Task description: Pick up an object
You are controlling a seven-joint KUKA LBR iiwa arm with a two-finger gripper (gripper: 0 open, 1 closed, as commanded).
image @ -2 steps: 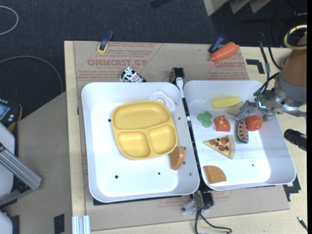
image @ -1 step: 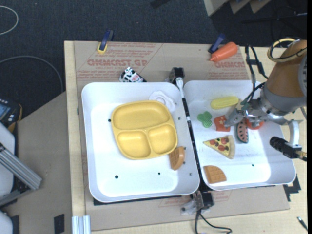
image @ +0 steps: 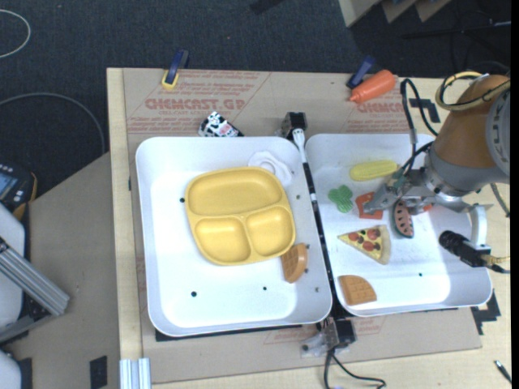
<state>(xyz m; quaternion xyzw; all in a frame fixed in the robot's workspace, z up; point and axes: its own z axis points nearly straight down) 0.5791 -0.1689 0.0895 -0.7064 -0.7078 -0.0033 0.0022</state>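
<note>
Yellow plastic fills the left bin [image: 162, 298]: one divided plate [image: 239, 215], with one small brown toy [image: 295, 262] touching its lower right edge. One more white thing [image: 272, 166] sits behind the plate, too pale to name. Next comes the right bin [image: 422, 294]. It holds one green toy [image: 341, 196], one yellow toy [image: 372, 169], one pizza slice [image: 366, 242], one brown bread piece [image: 357, 288], one red piece [image: 371, 204] and one melon slice [image: 403, 218]. The gripper [image: 392, 200] is low between the red piece and the melon slice. I cannot tell if its jaws are open or closed. Nothing looks lifted yet, so the picking up is not done.
</note>
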